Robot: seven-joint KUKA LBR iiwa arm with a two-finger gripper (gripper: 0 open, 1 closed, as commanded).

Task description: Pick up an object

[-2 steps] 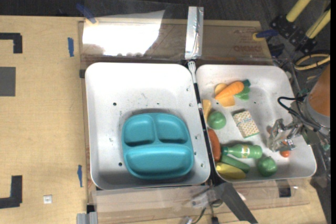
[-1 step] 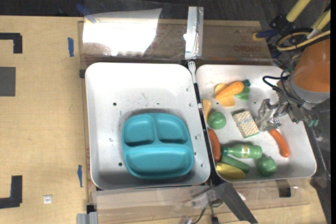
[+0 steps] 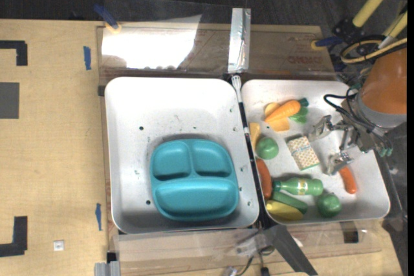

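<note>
The gripper (image 3: 336, 142) is seen low in the right bin (image 3: 378, 207); its state cannot be told. A small carrot (image 3: 348, 180) lies just at five o'clock from it, long axis running roughly twelve-to-six.

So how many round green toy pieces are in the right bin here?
2. One green ball lies at the bin's left side, beside the patterned card. The other sits near the front edge, right of the green bottle. Others may hide under the gripper.
</note>
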